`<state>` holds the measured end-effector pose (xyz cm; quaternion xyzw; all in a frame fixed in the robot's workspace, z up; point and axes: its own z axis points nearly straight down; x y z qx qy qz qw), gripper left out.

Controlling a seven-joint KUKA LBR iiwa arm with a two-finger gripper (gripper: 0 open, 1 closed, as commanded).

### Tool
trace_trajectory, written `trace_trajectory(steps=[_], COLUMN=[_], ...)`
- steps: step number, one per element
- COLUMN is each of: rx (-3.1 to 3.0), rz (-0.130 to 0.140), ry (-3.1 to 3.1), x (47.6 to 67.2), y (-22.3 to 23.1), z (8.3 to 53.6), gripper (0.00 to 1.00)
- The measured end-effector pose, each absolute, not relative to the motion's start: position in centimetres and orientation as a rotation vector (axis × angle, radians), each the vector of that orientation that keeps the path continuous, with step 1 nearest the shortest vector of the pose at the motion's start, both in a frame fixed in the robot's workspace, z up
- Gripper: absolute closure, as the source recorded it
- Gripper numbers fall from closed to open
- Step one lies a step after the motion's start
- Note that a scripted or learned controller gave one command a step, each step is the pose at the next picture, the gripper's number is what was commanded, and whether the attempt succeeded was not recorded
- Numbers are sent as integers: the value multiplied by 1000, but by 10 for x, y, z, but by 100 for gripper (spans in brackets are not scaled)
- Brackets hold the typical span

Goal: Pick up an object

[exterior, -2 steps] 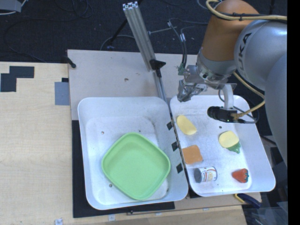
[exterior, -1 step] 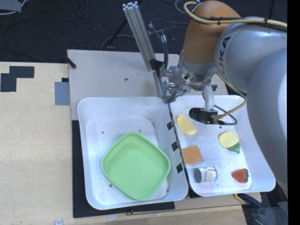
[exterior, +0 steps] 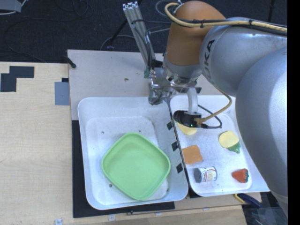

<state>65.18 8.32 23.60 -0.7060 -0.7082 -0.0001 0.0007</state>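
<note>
**Gripper** [exterior: 158, 96]: hangs at the 1 o'clock corner of the left bin [exterior: 92, 125], just beside the rim it shares with the right bin [exterior: 224, 187]. You cannot tell from this view whether it is wide or narrow. Nothing is seen held in it.

**Stock, left bin**
- Green plate [exterior: 136, 165]: lies flat towards 6 o'clock, well apart from the gripper.

**Stock, right bin**
- Yellow piece [exterior: 190, 131]: at 10 o'clock, partly covered, nearest the gripper.
- Yellow-green fruit [exterior: 228, 139]: just off centre towards 1 o'clock.
- Orange-brown slab [exterior: 192, 154]: at 8 o'clock, near the shared rim.
- Small can [exterior: 206, 174]: at 7 o'clock, lying on its side.
- Red strawberry-like piece [exterior: 240, 175]: at 5 o'clock.

**Hazards, as you should judge them**
- A descent from the present spot likely meets bare bin floor, or clips the shared rim. No object lies under the gripper.
- The plate is broad and low. A straight-down close would probably find no edge to pinch and would skate off it.
- The can may roll away if touched off-centre.
- The slab sits close to the rim, so one side of the gripper could land on the rim and stall the grasp.
- The rounded fruit pieces could squirt out of a closing grip.
</note>
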Motion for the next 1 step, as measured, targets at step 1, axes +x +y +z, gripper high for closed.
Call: trace_trajectory(steps=[1], rx=[-2221], rz=[1], ry=[-2221], x=[652], y=[81], z=[236], gripper=[0])
